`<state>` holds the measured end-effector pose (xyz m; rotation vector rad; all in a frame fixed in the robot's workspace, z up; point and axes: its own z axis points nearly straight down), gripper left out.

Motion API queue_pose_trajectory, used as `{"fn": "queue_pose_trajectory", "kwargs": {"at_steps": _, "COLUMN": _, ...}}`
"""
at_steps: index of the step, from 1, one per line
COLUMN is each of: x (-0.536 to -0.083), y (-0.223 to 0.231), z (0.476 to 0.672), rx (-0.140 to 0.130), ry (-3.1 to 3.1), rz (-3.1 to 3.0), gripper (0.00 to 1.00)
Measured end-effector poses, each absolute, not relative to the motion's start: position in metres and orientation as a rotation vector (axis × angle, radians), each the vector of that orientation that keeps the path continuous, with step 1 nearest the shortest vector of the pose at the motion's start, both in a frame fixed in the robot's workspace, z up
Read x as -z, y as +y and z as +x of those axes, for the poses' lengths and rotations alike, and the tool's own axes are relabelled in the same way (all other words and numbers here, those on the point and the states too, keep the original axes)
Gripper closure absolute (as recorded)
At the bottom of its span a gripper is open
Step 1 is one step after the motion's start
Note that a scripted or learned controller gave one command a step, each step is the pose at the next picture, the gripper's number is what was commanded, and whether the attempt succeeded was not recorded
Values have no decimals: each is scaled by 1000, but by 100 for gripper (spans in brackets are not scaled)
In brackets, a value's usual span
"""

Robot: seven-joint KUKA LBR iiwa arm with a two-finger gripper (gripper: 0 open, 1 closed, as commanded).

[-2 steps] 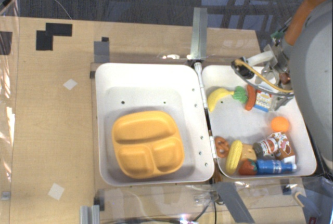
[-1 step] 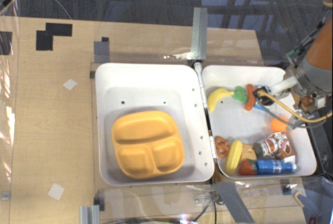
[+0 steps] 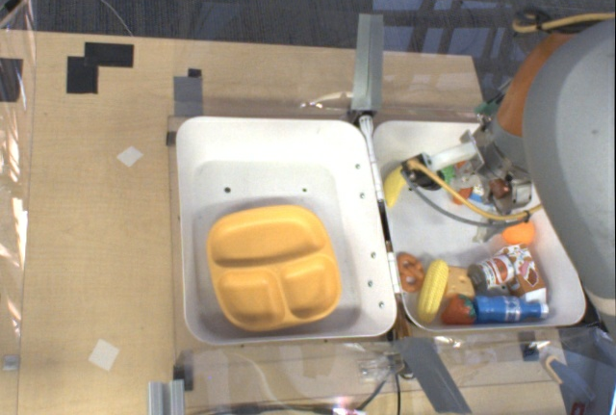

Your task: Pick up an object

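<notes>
Grey arm [image 3: 577, 143] reaching in over the right bin [image 3: 568, 302], gripper [image 3: 493, 180] low in that bin's far half amid cables and fittings. Cannot tell how the jaws stand, nor whether anything sits between them; too cluttered to read.

Yellow banana [image 3: 394, 185] just beside the jaws on the side away from the arm, against the wall between the bins, long axis running roughly along that wall. Orange piece [image 3: 518, 233] just nearward of the jaws. Well nearward of the jaws, a packed cluster: corn cob [image 3: 434, 291], pretzel [image 3: 410, 272], red-and-white can [image 3: 508, 271], blue bottle [image 3: 507, 310] lying on its side along the near wall, red piece [image 3: 458, 310] touching it.

Probably nearest and freest target: the banana, though tight to the wall, leaving little room on that side. Cluster items touching one another, so likely hard to take singly.

Smooth white plastic bin floor, likely slippery. Far beyond the banana, left bin [image 3: 192, 211] with yellow tray [image 3: 274, 264]; both bins on a wooden worktop [image 3: 96, 211].
</notes>
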<state>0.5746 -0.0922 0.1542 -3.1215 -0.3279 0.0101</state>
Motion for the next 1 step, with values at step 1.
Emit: {"fn": "queue_pose_trajectory", "kwargs": {"at_steps": 1, "x": -107, "y": -165, "z": 638, "rx": 7, "ry": -366, "rz": -3124, "gripper": 0}}
